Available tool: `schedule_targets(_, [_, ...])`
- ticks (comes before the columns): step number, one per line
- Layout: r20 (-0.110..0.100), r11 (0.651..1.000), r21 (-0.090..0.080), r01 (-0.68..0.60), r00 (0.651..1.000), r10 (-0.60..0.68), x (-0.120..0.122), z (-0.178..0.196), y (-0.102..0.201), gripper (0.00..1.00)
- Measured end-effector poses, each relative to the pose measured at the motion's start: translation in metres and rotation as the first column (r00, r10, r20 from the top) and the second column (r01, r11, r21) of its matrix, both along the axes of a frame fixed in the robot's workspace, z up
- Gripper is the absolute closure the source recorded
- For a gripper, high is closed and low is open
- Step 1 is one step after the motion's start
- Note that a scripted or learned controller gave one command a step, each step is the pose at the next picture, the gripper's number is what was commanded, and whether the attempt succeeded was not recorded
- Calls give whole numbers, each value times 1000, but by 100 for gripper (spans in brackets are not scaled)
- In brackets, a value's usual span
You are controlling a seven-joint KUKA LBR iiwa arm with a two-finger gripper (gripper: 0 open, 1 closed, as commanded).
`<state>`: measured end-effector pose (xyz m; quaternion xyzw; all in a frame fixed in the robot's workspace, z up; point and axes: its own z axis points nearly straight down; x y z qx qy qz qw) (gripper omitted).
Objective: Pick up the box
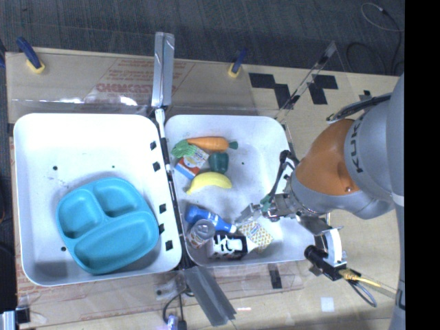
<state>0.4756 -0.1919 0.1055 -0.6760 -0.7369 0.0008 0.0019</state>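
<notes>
Overhead slanted view of two white bins side by side. The left bin [34, 184] holds a blue divided tray [106, 224]. The right bin [265, 133] holds a toy carrot [208, 144], banana [210, 181], can [201, 231] and, at lower centre, a small patterned box [257, 235]. The grey and orange arm [337, 170] enters from the right; its gripper [265, 210] sits just above the box, apparently touching it. Whether the fingers are open or closed cannot be told. The box looks not yet lifted; grasping and raising likely remain.
</notes>
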Motion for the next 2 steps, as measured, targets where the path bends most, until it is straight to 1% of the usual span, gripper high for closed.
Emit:
schedule_targets(1, [-2, 1000, 1, -5, 1000, 5, 0, 9, 1, 100])
schedule_targets(2, [1, 999, 0, -44, 999, 44, 1, -15, 77, 100])
